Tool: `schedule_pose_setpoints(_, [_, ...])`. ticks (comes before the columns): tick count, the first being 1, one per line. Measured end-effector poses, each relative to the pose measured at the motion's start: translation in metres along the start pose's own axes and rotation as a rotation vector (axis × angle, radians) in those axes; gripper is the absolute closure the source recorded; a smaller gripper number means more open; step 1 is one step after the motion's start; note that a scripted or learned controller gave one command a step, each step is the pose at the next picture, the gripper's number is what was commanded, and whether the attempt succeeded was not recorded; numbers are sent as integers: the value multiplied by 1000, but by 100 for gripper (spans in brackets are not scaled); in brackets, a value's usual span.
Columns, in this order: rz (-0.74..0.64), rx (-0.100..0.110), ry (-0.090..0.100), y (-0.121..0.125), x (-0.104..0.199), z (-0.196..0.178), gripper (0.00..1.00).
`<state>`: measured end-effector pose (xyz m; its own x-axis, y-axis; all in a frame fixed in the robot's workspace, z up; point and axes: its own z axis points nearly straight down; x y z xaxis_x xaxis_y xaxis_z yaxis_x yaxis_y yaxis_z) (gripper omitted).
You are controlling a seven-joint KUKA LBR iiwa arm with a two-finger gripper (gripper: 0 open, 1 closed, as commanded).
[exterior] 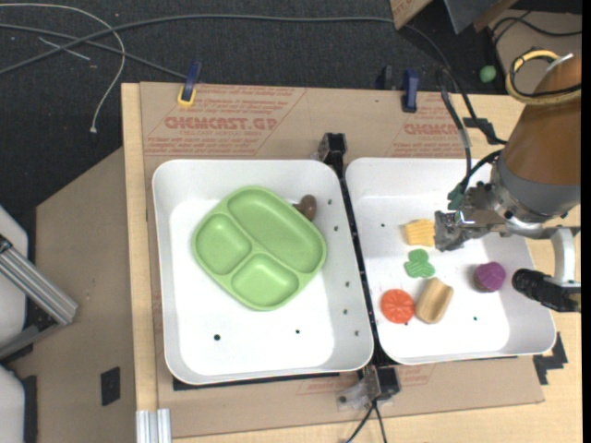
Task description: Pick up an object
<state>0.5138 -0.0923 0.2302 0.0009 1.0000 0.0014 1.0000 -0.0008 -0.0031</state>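
The right bin [462, 181] holds a yellow ridged piece [418, 233], a small green toy [419, 266], an orange-red round toy [398, 306], a tan bread-like roll [434, 301] and a purple round toy [490, 277]. My gripper [449, 233] hangs over the right bin, just right of the yellow piece and above the green toy. Its tips are dark and too small to make out. Nothing visibly sits between them.
The left bin [185, 321] carries a green divided plate [259, 246] with a small brown object [307, 207] at its upper right edge. A black clamp [332, 146] sits between the bins at the back. Cables run along the bench's far right.
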Motion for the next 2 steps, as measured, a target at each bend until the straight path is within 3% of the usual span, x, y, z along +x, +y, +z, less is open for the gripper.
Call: schedule_pose_setpoints(2, [0,5,1,5,0,89,0])
